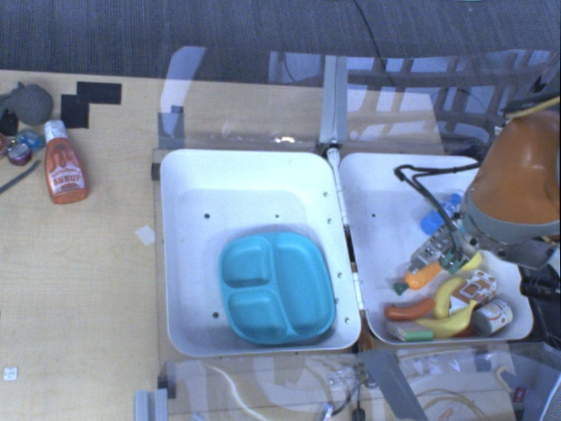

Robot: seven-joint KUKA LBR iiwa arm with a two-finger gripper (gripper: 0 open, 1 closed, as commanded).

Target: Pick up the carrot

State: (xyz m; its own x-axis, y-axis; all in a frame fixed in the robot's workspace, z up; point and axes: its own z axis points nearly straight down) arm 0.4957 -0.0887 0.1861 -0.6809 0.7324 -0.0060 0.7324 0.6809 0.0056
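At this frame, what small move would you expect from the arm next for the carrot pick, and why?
Probably a short descent, then a close. The gripper hangs right over the upper end of the carrot in the right bin, and nothing shows between its fingers yet. The banana lies close beside it, so drifting sideways risks catching the wrong item.

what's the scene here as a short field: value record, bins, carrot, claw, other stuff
left bin: white bin holding a blue divided plate
right bin: white bin with a pile of toy food at its near right corner
carrot: orange carrot lying in the right bin, at the pile's left edge
claw: claw low over the carrot's upper end; grip not discernible
other food: yellow banana, red sausage
bench left: ketchup bottle lying flat
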